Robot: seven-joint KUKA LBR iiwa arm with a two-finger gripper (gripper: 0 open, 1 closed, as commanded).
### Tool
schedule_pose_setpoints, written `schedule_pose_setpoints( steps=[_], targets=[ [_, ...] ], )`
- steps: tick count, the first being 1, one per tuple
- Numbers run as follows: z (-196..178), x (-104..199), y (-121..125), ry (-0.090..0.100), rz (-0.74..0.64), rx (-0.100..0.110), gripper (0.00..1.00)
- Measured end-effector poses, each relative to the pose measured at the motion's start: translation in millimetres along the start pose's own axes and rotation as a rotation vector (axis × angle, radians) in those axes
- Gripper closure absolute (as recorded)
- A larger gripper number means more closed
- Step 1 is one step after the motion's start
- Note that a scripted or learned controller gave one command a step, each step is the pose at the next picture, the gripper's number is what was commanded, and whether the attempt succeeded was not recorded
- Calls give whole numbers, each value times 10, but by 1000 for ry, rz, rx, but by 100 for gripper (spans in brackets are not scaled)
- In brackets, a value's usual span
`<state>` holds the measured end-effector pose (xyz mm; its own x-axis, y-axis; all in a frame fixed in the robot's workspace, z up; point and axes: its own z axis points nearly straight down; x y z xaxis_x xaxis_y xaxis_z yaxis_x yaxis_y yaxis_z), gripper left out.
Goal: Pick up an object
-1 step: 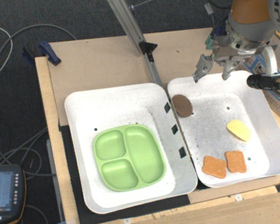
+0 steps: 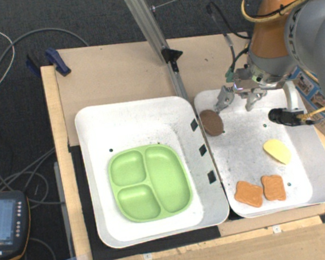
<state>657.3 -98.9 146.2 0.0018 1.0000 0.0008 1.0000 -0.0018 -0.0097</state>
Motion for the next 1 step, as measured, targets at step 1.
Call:
schedule_pose_setpoints(
  steps=[1],
  targets=[
    [487, 100, 212, -1, -4, -6, 0]
  ],
)
